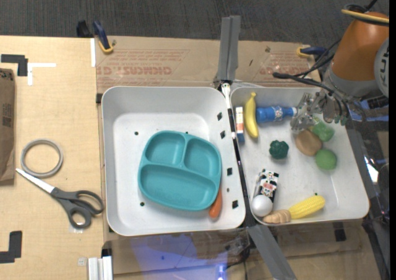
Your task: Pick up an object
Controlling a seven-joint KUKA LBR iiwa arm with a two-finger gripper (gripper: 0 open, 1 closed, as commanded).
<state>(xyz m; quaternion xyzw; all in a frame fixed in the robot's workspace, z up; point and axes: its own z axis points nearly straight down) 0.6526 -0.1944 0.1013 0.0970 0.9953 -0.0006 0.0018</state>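
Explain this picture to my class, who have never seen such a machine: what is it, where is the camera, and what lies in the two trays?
One camera looks down at a slant on a bench. The grey and orange robot arm reaches in from the right; its tool hangs over the right bin, among toy food: a banana, a blue bottle, corn, a green ball. The left bin holds a teal divided plate. Scissors and a tape roll lie outside. Whether the tool grips anything is unclear.

A divided plate [180,171] lies in the left bin [117,148]. The right bin [346,207] holds a banana [250,116], bottle [274,113], and corn cob [307,207]. Scissors [67,198] lie left of both.
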